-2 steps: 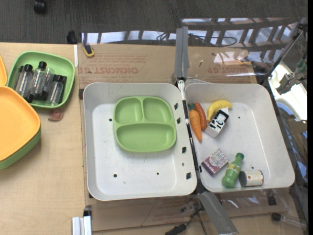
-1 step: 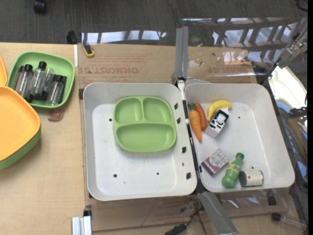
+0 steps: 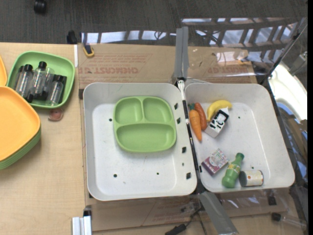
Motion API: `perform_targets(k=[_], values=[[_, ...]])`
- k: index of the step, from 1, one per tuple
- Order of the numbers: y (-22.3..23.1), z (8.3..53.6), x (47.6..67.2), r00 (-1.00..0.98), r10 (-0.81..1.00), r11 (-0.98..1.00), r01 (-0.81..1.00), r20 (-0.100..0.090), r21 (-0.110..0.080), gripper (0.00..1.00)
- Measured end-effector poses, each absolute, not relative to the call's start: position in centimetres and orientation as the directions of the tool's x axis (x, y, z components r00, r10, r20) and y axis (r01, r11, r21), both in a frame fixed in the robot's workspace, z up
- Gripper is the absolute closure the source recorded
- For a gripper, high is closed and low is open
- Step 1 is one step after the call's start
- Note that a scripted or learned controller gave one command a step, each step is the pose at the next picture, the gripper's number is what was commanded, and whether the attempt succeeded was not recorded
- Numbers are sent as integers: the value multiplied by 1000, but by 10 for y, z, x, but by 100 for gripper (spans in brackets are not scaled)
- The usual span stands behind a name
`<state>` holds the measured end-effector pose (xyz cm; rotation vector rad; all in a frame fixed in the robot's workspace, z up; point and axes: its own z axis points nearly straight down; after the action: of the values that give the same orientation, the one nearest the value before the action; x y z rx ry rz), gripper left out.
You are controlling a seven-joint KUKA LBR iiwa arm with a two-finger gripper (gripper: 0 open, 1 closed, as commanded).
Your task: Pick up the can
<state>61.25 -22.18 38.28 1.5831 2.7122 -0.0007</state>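
Lying sideways in right bin (image 3: 279, 131), can (image 3: 252, 178), label unreadable, touching green bottle (image 3: 233, 171)

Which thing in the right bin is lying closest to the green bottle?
The can. It lies on its side right beside the green bottle, nearer than the small purple box.

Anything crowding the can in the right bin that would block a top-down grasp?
Nothing lies on the can; its top is exposed. It lies on its side near the right bin's front wall, with the green bottle against its left end. That side looks tight; the far and right sides look free.
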Motion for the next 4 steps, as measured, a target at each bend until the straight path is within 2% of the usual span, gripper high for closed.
perform_targets(k=[1,2,3,4], values=[[-223,442,591,-787,617,787,617,-4,1,100],[-221,337,647,-670,742,670,742,-1,0,100],[-222,351,604,-670,742,670,742,-1,1,100],[-222,386,648,-1000,13,1000,13,-6,0,100]])
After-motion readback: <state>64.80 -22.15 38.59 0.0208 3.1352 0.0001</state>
